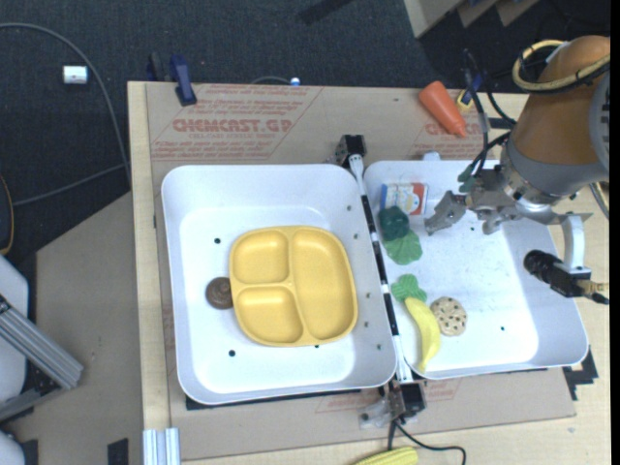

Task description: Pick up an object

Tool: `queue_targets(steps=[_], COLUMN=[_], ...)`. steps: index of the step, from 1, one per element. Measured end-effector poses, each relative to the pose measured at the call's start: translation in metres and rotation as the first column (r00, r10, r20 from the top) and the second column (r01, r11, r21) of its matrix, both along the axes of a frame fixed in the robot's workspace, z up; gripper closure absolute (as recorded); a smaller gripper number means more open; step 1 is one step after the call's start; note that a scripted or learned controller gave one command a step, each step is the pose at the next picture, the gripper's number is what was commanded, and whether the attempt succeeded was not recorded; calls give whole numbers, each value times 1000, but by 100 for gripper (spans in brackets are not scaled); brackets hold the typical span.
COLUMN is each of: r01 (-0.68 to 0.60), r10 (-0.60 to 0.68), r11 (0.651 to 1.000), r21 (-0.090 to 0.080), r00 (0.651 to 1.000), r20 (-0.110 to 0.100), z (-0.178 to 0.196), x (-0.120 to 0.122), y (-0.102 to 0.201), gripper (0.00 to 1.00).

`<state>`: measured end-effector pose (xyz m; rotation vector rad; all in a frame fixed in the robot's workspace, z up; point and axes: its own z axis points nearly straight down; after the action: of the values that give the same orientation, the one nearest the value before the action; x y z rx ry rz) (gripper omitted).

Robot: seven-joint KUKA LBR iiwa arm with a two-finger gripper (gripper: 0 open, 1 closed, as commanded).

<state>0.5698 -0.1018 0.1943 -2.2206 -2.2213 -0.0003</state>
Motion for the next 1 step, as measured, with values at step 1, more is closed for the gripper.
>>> queue_targets(steps=[1], r01=[1], r10=[-1], r11=[1000], r21=[-2], r00=[1000], r20=[2], z=[-109], x=[-55], y=[-19], gripper=[0])
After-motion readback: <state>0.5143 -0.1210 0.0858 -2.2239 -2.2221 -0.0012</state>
